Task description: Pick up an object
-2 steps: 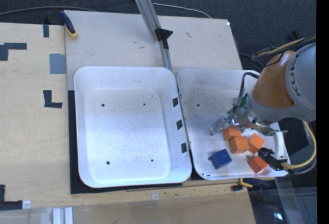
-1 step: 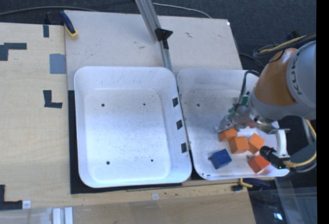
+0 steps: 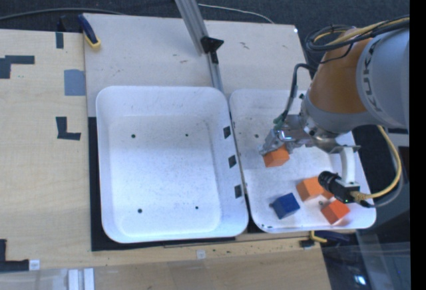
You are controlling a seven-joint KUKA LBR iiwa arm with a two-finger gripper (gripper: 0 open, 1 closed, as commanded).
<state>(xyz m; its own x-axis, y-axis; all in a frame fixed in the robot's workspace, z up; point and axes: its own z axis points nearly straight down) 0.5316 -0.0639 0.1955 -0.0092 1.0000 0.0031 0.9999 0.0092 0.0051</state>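
Over the right bin [image 3: 249, 116], my pincer [image 3: 276, 145] pinches an orange block [image 3: 276, 157]; a blue block [image 3: 285, 205] lies nearby.

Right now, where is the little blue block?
The blue block lies in the right bin, near its front edge, just left of an orange block and below the gripper.

Four blocks [image 3: 286, 205] lie in the right bin [image 3: 247, 122] (left bin [image 3: 110, 116] alongside).
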